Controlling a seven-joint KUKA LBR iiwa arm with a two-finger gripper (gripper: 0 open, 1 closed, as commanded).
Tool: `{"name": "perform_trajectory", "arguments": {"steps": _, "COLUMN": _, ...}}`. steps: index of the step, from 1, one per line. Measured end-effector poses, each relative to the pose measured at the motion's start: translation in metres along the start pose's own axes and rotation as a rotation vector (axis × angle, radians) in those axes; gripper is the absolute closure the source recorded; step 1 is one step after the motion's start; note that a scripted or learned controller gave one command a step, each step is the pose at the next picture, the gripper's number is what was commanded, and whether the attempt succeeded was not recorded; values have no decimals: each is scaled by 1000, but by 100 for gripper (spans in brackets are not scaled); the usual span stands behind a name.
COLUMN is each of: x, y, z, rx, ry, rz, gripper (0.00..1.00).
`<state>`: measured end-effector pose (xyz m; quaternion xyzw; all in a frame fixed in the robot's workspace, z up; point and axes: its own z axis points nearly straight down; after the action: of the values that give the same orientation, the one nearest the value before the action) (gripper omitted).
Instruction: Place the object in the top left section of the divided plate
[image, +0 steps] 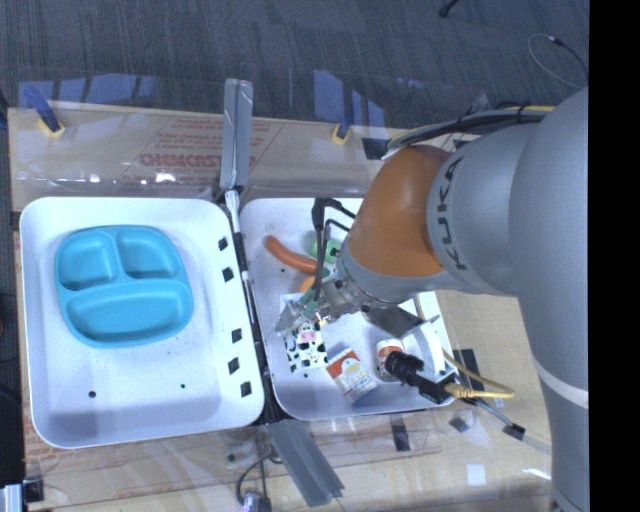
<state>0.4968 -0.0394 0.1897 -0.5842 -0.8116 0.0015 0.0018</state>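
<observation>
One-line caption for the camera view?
Arm over right bin of small items; blue plate sits in left bin.

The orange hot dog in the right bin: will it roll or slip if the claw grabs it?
The orange hot dog looks long and rounded, so it would probably roll sideways if nudged. Its smooth, glossy skin suggests it may slip. It lies near the right bin wall, which might stop it.

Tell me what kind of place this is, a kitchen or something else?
Most likely a robotics lab, not a kitchen. A grey KUKA arm with an orange band reaches over two shallow white plastic bins on a bench; one holds a blue divided plate, the other small toy-like items including an orange hot dog.
</observation>
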Motion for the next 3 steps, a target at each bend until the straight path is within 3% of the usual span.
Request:
{"name": "perform_trajectory", "arguments": {"steps": 1, "x": 66, "y": 83, "z": -53, "rx": 0, "ry": -1, "rz": -294, "gripper": 100}}
{"name": "perform_trajectory", "arguments": {"steps": 2, "x": 102, "y": 157, "z": -55, "rx": 1, "ry": -1, "rz": -289, "gripper": 100}}
{"name": "perform_trajectory", "arguments": {"steps": 3, "x": 155, "y": 204, "z": -107, "rx": 1, "ry": -2, "rz": -277, "gripper": 100}}
